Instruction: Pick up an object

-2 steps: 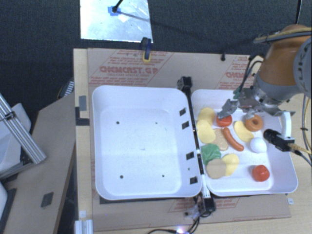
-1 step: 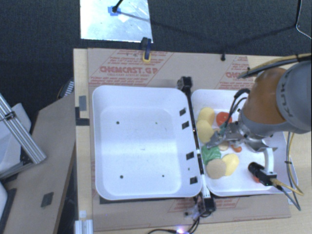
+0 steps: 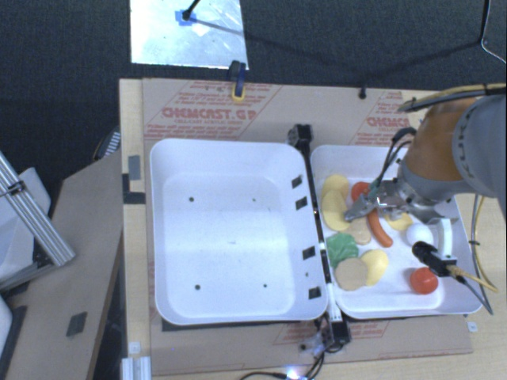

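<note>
Nearest the lens, the worktop (image 3: 238, 347) shows its cardboard sheet along the front edge. Biggest item: the left bin (image 3: 230, 228), white and bare. Next, the right bin (image 3: 372, 303) by the worktop's right edge, crowded with toy food. Over it, the arm (image 3: 455, 153) drops its hand (image 3: 366, 207) among a yellow piece (image 3: 336, 200) and an orange sausage (image 3: 379, 228); how wide it's open, I cannot tell, and no grip is visible. Risk: items touch, so it may nudge neighbours or close on nothing. Dark carpet (image 3: 63, 54) lies beyond the back edge.
</note>
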Robot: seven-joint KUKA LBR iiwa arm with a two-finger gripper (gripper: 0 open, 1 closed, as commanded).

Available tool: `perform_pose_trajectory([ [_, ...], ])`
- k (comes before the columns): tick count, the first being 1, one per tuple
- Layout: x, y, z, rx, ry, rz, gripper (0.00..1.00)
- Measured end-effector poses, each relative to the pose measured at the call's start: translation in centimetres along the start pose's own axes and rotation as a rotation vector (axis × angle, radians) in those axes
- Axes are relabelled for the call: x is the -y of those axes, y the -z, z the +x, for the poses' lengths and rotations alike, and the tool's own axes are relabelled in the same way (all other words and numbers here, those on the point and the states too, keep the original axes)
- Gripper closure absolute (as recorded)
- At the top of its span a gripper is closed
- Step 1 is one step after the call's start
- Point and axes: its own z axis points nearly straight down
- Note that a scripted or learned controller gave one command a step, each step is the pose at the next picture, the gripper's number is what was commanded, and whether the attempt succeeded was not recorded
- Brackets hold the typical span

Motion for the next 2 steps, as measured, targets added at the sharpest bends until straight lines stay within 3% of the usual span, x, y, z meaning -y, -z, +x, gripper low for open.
perform_pose_trajectory([
  [1, -0.1, 1.2, 0.2, -0.001, 0.001, -0.003, 1.00],
  [2, -6.4, 0.0, 2.2, 0.000, 0.007, 0.004, 1.00],
])
